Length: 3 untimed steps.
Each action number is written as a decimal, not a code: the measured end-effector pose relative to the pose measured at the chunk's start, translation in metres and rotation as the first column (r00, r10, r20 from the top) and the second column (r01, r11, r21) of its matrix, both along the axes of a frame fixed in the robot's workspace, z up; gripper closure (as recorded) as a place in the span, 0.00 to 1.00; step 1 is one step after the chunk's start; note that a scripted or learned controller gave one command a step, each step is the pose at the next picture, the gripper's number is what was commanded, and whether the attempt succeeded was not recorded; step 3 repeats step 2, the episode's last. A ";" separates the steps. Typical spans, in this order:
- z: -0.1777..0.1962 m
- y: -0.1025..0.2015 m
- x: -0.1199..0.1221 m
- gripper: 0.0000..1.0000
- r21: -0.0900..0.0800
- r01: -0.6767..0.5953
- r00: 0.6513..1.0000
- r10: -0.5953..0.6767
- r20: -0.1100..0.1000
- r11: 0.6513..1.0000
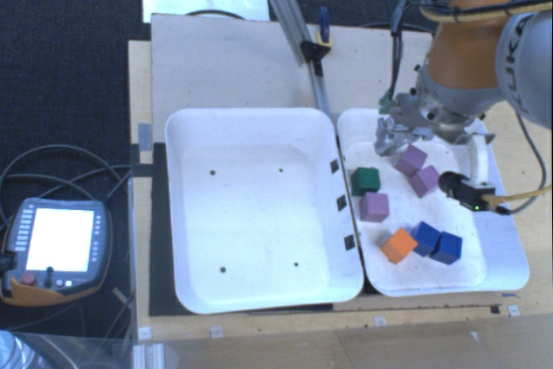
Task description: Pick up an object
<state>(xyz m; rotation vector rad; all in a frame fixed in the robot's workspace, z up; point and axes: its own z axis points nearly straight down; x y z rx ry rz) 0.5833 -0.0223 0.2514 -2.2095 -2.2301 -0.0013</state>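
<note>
Nearest the camera, along the front of the right bin (510, 272), lie an orange cube (398, 245) and two blue cubes (425, 235) (447, 247) touching each other. Further back sit a purple cube (374, 206), a green cube (365, 180) and two more purple cubes (411, 160) (424, 181) close together. The left bin (199, 143) stands beside it on the surface (225, 56). The tool (393, 136) hangs low at the back of the right bin, just beside the rear purple cube, and I cannot tell whether it is wide or narrow. Nothing appears lifted: every cube seems to rest on the bin floor, so the pick looks not yet done, with closing on a cube and raising it left.
</note>
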 end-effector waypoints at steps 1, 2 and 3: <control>0.003 0.043 -0.023 1.00 0.000 -0.001 1.000 0.001 0.001 1.000; -0.001 0.095 -0.051 1.00 0.001 -0.002 1.000 0.002 0.000 1.000; -0.001 0.095 -0.051 1.00 0.001 -0.002 1.000 0.002 0.000 1.000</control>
